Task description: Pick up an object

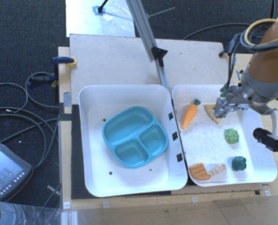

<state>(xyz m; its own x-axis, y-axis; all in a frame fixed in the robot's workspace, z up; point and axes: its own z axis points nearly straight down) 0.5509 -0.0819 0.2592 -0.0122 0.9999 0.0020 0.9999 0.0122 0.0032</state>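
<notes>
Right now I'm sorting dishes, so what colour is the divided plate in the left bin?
Light blue plate, seen clearly in the camera view.

Two white bins: left bin (89,172), right bin (266,175). In the left bin: one blue divided plate (135,136). In the right bin: one carrot (189,115), one waffle (199,172), one cracker (217,169), one light-green ball (231,136), one dark-green piece (239,163), one tan wedge (210,111).

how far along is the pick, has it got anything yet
Done: the gripper is low in the right white bin, at the tan wedge-shaped toy. In hand: nothing visibly lifted. Left: grasp and raise it; the orange toy carrot and other toys lie untouched.
</notes>
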